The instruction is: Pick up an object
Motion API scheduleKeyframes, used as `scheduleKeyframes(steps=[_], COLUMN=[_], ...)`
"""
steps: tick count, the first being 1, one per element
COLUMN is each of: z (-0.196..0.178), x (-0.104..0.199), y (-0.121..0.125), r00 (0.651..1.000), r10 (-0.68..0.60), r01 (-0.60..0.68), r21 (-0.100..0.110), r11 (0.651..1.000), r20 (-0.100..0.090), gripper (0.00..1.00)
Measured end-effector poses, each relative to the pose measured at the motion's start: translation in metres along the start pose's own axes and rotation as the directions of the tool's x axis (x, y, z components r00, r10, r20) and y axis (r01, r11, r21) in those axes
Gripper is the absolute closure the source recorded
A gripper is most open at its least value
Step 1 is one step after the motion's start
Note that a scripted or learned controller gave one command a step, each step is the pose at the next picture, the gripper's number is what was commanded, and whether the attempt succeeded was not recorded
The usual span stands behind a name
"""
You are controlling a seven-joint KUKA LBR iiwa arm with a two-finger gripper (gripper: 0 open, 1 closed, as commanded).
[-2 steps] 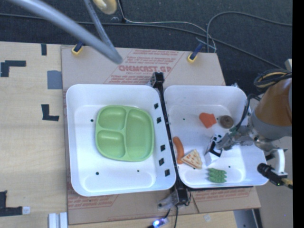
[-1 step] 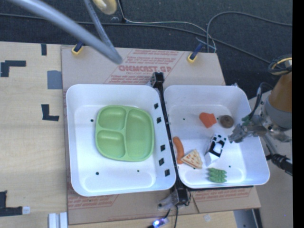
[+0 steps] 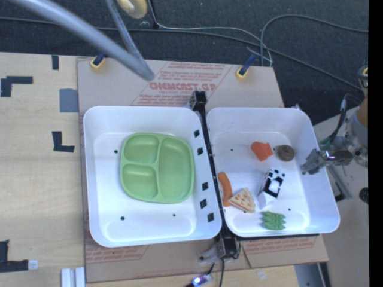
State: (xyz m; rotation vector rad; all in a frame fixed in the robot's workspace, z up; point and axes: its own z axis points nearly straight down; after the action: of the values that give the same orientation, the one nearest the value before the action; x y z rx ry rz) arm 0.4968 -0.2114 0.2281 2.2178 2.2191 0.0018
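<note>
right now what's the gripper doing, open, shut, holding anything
gripper: at the right rim of the right bin, nothing seen held; open or shut cannot be told.

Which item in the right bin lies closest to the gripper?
The brown round piece, by the right wall nearest the gripper; the orange block beside it lies farther left.

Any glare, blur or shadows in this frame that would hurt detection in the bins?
Camera view: the grey pole crossing the top left is out of focus; the white bins are bright, near blown out, so their walls show little detail; the small toys cast only soft shadows; the gripper at the right bin's rim looks soft.
</note>
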Motion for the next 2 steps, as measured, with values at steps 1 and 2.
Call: scheduleKeyframes(steps=[1,2], z=[-0.047,-0.029], x=[0.008,0.06], y=[-0.001,0.005], r00=[1.0,1.0], r10=[-0.002,-0.005], r01=[0.002,0.005], r21=[0.0,0.005], r11=[1.0,1.0], r20=[0.0,-0.003], gripper=[1.0,1.0])
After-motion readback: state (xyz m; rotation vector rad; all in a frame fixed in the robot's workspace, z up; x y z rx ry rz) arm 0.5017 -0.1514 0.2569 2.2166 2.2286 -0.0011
